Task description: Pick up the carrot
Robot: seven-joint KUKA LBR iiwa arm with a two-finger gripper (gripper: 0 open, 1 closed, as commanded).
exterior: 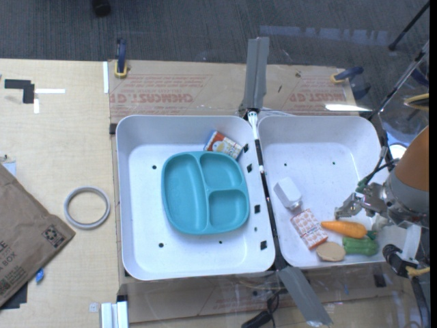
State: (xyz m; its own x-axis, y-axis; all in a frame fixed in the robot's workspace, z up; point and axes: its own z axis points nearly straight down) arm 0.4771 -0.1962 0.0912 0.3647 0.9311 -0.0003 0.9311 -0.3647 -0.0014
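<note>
The orange carrot [345, 229] lies on its side near the front right of the right bin [321, 149], its tip pointing left. My gripper [360, 206] hovers at the bin's right side, just above and slightly right of the carrot. Nothing is visibly held in it. The arm's orange band [416, 173] rises behind it at the frame's right edge.
Close around the carrot lie a green item [360, 246], a tan round piece [331, 252] and a red patterned packet [308, 228]. A white-grey block [287, 193] sits further left. The left bin [136, 203] holds a teal divided plate [205, 192] and a small box [223, 144].
</note>
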